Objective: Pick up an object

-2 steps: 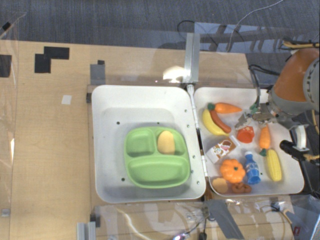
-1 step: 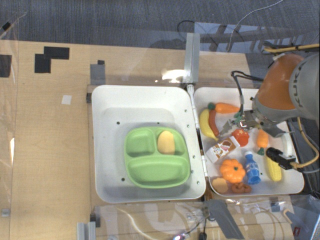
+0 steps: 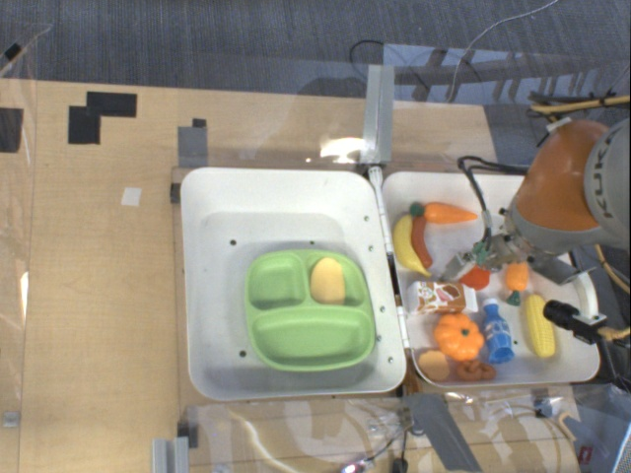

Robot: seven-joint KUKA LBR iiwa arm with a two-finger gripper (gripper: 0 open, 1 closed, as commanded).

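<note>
Grey metal hand (image 3: pixel 483 257) hovers low in the right white bin (image 3: pixel 588 363), just above a small red toy (image 3: pixel 475 276). Whether it is spread or pinching cannot be told.

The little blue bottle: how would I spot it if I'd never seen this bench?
Look at the right-hand white bin, the crowded one. Near its front edge, the blue bottle lies between the orange pumpkin and the yellow corn cob. It is the only blue thing among the toy foods.

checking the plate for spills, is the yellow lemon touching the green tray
Touching: the camera view shows the lemon resting in the green tray's upper right compartment.
</note>
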